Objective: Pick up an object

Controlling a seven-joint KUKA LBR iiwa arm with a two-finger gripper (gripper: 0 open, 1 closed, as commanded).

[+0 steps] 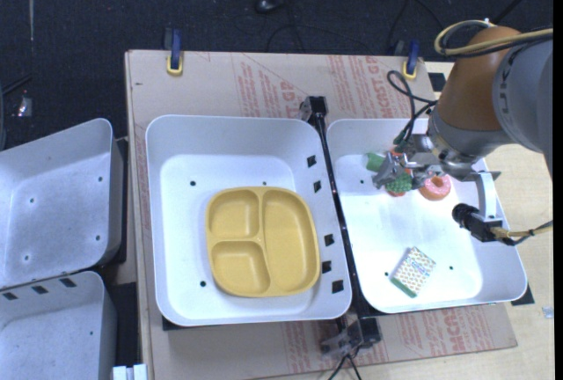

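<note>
Seen from above at a slant: two shallow white bins side by side on a cardboard-covered bench. In the left bin (167,220), a yellow divided plate (262,240) lying flat near the middle. In the right bin (501,281), a small patterned packet (413,271) toward the near edge, a pink ring-shaped object (435,187) and a green-and-red object (396,180) near the far side. Reaching in from the right, the grey arm (519,97) with its gripper (400,165) low over the green-and-red object; grip state impossible to tell.
</note>
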